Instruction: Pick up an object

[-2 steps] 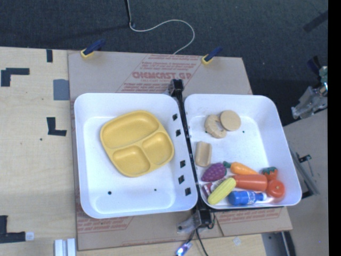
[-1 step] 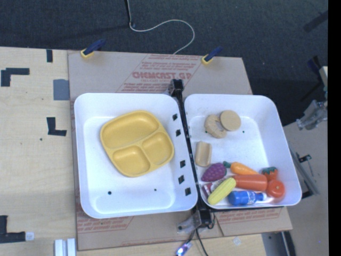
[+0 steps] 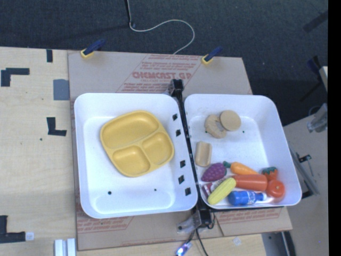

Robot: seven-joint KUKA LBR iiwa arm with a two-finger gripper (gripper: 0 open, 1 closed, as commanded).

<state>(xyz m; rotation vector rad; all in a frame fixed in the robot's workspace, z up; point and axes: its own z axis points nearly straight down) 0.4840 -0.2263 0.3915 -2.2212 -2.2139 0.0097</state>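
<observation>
Camera view, looking down at a slant: we record two white bins side by side on a cardboard sheet [image 3: 160,73], which is held at its far corners by two clamps [image 3: 92,47].

The left bin [image 3: 128,199] holds one yellow divided plate [image 3: 137,143], lying flat towards the far half of the bin.

The right bin [image 3: 261,116] holds the loose objects. Two tan round pieces [image 3: 222,124] lie touching near the far wall. A tan block [image 3: 203,154] lies apart from them, close to the dividing wall. The rest are crowded at the near edge: purple grapes [image 3: 214,171], an orange carrot [image 3: 243,169], a yellow corn cob [image 3: 221,190], a long red-orange piece [image 3: 250,182], a red tomato [image 3: 275,188] and a blue-and-white bottle [image 3: 246,198]. The corn cob touches the bottle.

A thin white cable [image 3: 160,25] loops over the dark floor beyond the bench.

As to the gripper, we cannot tell its state. Every object noted lies at rest in a bin.
</observation>
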